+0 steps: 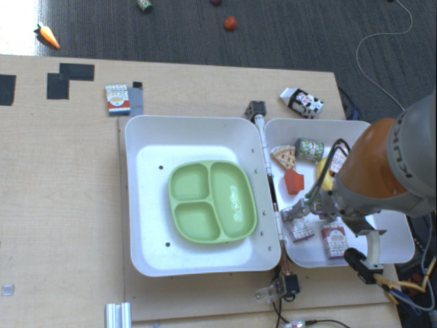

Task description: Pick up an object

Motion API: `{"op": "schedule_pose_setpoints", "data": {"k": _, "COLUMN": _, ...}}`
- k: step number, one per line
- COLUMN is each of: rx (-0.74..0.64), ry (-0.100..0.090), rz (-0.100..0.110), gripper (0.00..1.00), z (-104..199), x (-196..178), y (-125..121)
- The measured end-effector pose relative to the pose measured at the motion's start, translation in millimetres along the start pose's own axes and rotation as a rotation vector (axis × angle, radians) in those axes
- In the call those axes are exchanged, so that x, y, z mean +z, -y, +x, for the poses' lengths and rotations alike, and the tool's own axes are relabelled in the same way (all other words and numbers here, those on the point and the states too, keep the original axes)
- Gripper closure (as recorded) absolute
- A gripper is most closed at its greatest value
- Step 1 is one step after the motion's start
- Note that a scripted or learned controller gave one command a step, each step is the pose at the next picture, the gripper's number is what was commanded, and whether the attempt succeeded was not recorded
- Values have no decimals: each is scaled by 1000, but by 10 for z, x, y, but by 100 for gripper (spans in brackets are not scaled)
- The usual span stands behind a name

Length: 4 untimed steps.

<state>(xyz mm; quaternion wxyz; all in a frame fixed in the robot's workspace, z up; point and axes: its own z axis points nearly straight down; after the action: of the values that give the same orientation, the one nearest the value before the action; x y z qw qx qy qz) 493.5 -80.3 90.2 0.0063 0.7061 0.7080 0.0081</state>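
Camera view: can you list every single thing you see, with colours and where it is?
Bins: 2, white, side by side on bench.
Divided plate: 1, green, left bin.
Pizza slice toy: 1, tan, right bin.
Can: 1, green, right bin.
Red block: 1, right bin.
Small packets: 2, red-white, right bin front.
Cow-print carton: 1, black-white, bench behind right bin.
Small box: 1, red-white, behind left bin.
Carrot: 1, orange, floor.
Arm: 1, grey-orange, over right bin.

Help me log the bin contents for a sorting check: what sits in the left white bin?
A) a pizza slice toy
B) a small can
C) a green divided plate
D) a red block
C: the green divided plate lies in the middle of the left white bin, while the red block, small can and pizza slice toy lie in the right bin.
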Motion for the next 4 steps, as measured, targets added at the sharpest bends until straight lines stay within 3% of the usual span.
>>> {"op": "schedule_pose_setpoints", "data": {"k": 1, "rx": -5, "ry": -2, "rz": -5, "gripper": 100, "z": 13, "x": -124, "y": -28}}
{"op": "schedule_pose_setpoints", "data": {"k": 2, "rx": -4, "ry": -2, "rz": -5, "gripper": 0, "z": 12, "x": -122, "y": -26}}
{"op": "schedule_pose_setpoints", "data": {"k": 3, "rx": 0, "ry": 0, "rz": 1, "gripper": 0, "z": -10, "x": 1, "y": 1}}
{"op": "schedule_pose_setpoints", "data": {"k": 4, "rx": -6, "ry": -2, "rz": -5, "gripper": 100, "z": 2, "x": -124, "y": -28}}
